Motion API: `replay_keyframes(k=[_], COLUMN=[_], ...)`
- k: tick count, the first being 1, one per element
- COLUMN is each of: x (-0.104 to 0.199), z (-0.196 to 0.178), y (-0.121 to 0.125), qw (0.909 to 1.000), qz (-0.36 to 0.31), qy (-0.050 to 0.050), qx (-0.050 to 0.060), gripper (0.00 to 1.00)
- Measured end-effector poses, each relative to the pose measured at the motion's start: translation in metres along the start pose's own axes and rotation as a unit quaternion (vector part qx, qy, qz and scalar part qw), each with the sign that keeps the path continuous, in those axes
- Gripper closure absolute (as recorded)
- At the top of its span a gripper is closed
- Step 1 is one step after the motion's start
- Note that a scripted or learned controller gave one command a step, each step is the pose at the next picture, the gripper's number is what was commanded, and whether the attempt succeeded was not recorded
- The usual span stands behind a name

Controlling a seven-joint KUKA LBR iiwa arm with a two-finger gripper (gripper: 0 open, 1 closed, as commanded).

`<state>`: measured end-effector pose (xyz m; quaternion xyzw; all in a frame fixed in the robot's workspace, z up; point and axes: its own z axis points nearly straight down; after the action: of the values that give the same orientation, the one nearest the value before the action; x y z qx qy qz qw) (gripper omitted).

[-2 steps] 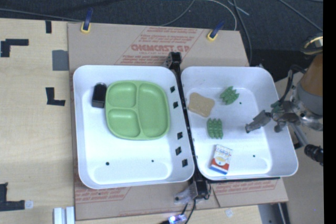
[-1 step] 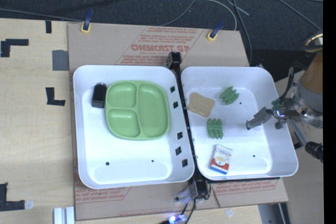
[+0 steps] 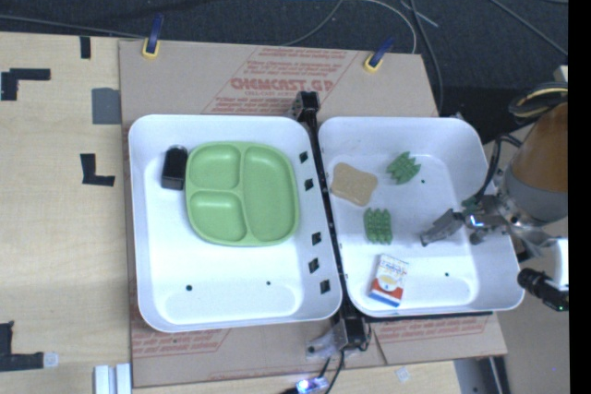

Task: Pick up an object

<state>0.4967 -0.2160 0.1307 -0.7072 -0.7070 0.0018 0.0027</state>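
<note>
I am seeing the gripper [image 3: 441, 230] hanging low over the right bin [image 3: 462, 138], its dark fingers pointing left with nothing between them. Lying in that bin are a tan sponge [image 3: 354, 184], two green toys [image 3: 403, 167] [image 3: 377, 224] and a small carton [image 3: 390, 280]. The left bin [image 3: 148, 226] is holding a green divided plate [image 3: 243, 194] with a black block [image 3: 174, 167] just beside it.

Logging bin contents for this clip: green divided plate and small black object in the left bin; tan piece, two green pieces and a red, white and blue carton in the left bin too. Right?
One slip. The camera view shows the tan piece, two green pieces and carton in the right bin. The green divided plate and black object do lie in the left bin.
</note>
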Motion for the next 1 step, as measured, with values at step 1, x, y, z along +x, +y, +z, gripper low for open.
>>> replay_keyframes(k=[1], x=[0.0002], z=[0.0478], y=[0.0006], qw=[1.0000], qz=[-0.001], qy=[-0.002], qx=[-0.003], gripper=[0.00])
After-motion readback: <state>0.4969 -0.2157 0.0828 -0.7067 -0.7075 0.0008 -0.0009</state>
